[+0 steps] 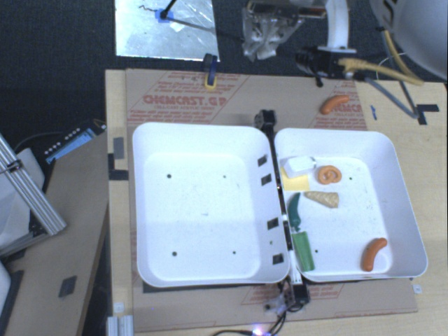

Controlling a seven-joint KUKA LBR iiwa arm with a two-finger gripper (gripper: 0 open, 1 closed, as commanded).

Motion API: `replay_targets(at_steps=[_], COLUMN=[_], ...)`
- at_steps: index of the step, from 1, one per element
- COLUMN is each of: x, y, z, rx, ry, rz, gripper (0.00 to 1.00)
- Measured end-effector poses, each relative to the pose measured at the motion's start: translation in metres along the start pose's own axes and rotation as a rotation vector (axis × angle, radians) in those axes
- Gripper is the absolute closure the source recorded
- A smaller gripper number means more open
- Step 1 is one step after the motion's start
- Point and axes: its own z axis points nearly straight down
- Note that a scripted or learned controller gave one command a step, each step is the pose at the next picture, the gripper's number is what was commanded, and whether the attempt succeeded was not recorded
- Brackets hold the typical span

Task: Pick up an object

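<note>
- Parked high beyond the far edge of the tabletop: the claw, well apart from both bins.
- Cannot tell whether open or closed; nothing seen held.
- Lying in the right bin: white block touching a yellow block, coiled orange piece just beside them, tan wedge below it.
- Also there: dark green piece and green block along the bin's left wall, orange sausage near the front right corner.
- Resting outside the bins on the cardboard: a second sausage.
- Sitting alongside: the left bin.
- Judged step: the very start, approach not begun, no target picked.
- Called for next: swing over the right bin, centre above one isolated item, the front sausage probably easiest, then descend with room either side.
</note>
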Motion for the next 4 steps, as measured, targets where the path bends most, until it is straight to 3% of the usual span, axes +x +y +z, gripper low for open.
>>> replay_targets(at_steps=[1, 2, 3, 4], x=[-0.006, 0.029, 0.019, 0.050], y=[-0.024, -0.101, -0.001, -0.085], z=[-0.024, -0.023, -0.019, -0.024], rx=[0.001, 0.005, 0.003, 0.005], ry=[0.000, 0.001, -0.003, 0.001], rz=[0.001, -0.003, 0.008, -0.003], gripper=[1.00, 1.00, 1.00, 1.00])
